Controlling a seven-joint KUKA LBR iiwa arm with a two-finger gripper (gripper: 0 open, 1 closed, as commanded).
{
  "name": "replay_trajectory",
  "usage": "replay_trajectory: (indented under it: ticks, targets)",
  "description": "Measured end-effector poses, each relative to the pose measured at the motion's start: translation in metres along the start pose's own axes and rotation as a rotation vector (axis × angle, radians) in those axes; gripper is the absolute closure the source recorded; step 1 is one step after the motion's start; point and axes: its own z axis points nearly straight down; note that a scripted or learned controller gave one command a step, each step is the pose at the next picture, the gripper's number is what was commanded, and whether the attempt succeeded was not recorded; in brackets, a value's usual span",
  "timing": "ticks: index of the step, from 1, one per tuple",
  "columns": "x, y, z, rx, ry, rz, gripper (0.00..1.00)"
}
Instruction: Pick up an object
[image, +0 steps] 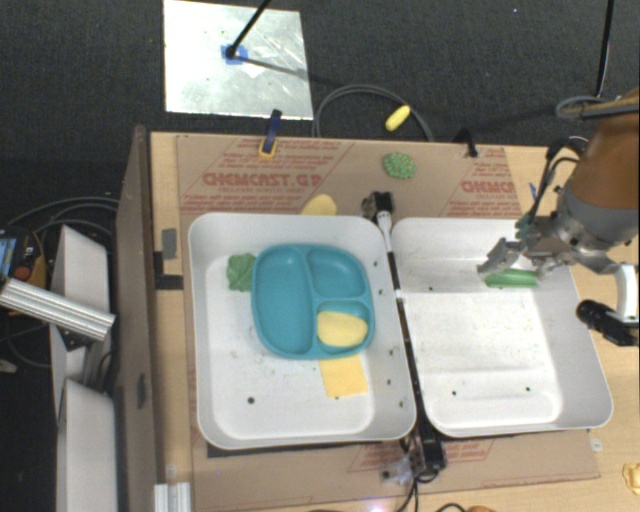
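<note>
Tray holding yellow lump sits in left bin.

bright, even overhead light washes the two white bins close to overexposure. a foil sheet at the top throws patchy glare. shadows are soft and short. the picture is grainy, slightly soft, with dark surroundings.

A dark, speckled carpet floor surrounds the bench, whose top is a tan board printed with red lettering. A shiny metal sheet lies on the floor beyond the bench, catching the light. At the left, black cables curl beside a white frame.
</note>
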Motion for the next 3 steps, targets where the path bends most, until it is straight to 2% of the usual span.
replay_trajectory:
  ticks: [1,2,3]
  targets:
    - [-0.061,0.040,0.086,-0.004,-0.003,0.003,0.00]
    - [-0.053,0.037,0.124,0.003,0.001,-0.001,0.00]
    - [-0.053,0.039,0.111,-0.004,0.000,-0.003,1.00]
